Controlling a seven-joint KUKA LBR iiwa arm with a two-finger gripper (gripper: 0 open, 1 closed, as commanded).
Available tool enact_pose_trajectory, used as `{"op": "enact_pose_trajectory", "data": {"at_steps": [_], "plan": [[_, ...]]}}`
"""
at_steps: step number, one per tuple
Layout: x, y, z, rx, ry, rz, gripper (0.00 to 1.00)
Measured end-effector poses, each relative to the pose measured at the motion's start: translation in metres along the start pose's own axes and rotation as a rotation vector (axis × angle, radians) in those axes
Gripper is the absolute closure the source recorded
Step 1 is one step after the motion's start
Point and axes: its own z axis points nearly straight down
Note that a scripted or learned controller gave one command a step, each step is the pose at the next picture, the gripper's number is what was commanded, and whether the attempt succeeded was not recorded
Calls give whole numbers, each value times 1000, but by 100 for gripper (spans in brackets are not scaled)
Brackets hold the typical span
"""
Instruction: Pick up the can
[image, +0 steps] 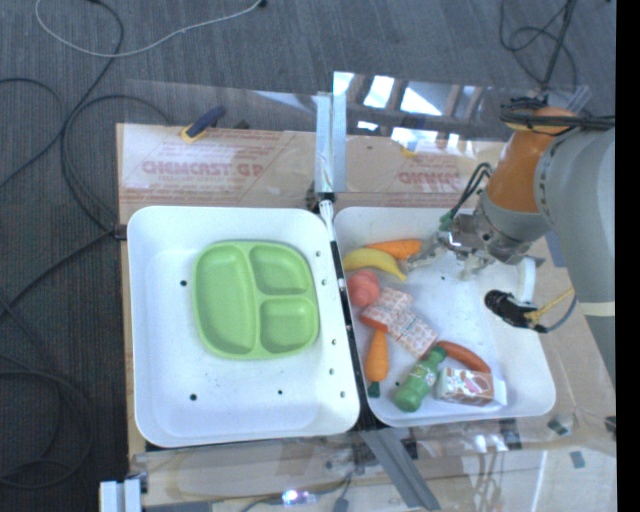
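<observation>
The can (466, 385), with a red and white label, lies on its side at the near right of the right bin (520, 350). A red pepper (462, 354) touches its far side and a green bottle (417, 381) lies just left of it. My gripper (455, 252) hangs over the far part of the same bin, well behind the can and next to an orange carrot (397, 247). It is open with nothing between its fingers.
The right bin also holds a banana (372, 262), a red round fruit (363, 287), a checked wafer pack (400, 320) and a second carrot (376, 356). The left bin (160, 380) holds a green divided plate (256, 299). A metal divider (326, 150) stands behind the bins.
</observation>
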Motion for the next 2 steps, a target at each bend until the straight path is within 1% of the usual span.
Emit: {"op": "enact_pose_trajectory", "data": {"at_steps": [1, 2], "plan": [[10, -86, -2, 0, -1, -105, 0], [2, -92, -96, 11, 2, -89, 0]]}}
